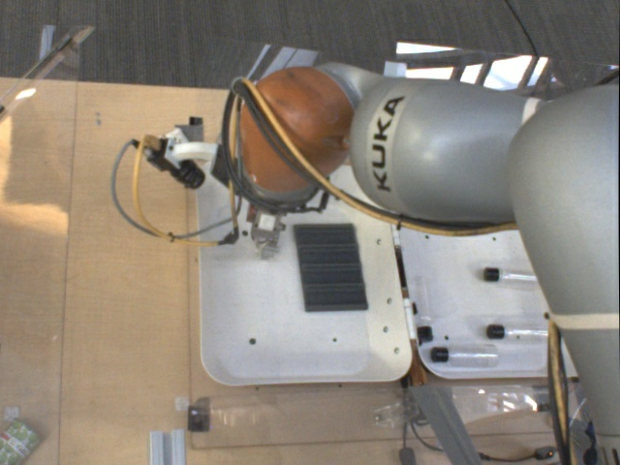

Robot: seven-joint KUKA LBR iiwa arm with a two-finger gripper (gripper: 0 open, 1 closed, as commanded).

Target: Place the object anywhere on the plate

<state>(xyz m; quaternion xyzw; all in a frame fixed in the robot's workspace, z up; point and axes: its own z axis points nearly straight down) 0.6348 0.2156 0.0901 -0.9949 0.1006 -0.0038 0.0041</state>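
A dark ribbed rectangular plate lies flat in the left white bin, right of its middle. My gripper hangs under the orange wrist band, low over the bin floor just left of the plate's upper left corner. Nothing shows on the plate's top. The big grey arm covers the bin's upper right part and much of the right bin.
The right bin holds clear tubes with black caps, one higher up and another by the front rim. Yellow and grey cables loop over the bench left of the left bin.
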